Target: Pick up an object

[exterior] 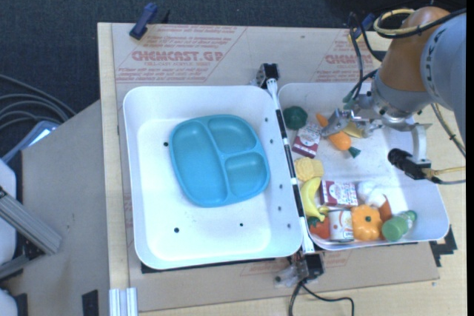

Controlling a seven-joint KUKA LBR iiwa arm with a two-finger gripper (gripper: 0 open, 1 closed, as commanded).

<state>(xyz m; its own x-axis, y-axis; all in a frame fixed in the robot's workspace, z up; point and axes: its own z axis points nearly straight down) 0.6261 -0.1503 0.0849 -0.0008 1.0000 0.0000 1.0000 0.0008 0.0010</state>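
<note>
I see my gripper [348, 123] low in the right bin [437, 212], its fingers pinching an orange toy [340, 140] at its tip. A green ball [295, 115] sits just to its left. Below it lie a banana [311, 198], a carton [342, 193] and a small pumpkin [366, 222]. Far left, a blue tray [219, 159] rests in the other bin [144, 159].

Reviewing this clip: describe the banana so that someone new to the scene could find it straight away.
Start at the right bin, the one crowded with toy food. Along its left wall, near the divider, the banana lies just below a yellow corn cob and left of a small red-and-white carton. It is the only long, curved, smooth yellow piece, with a green tip.
</note>
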